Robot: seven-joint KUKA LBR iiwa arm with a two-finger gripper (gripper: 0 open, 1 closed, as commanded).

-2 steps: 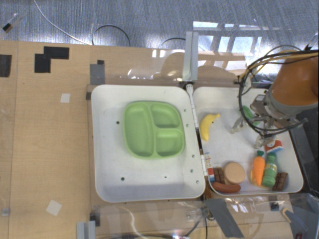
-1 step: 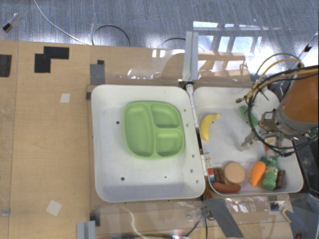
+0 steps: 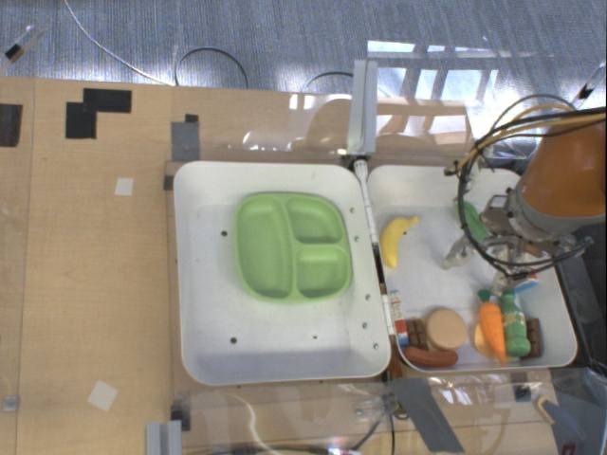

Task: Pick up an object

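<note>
Hand (image 3: pixel 507 268), grip state impossible to tell, hangs just above the carrot (image 3: pixel 490 328); likely light, hard, slippery plastic, best pinched across its thicker upper end.

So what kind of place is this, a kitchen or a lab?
Most likely a robotics lab bench, not a kitchen: a grey and orange arm reaches over two white bins, the food, like the banana, looks like toys, and cables trail across the floor.

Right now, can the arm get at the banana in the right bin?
Probably yes. The banana lies alone on bare bin floor near the left wall of the right bin, apart from the other toys, and the arm hangs over the same bin.
</note>
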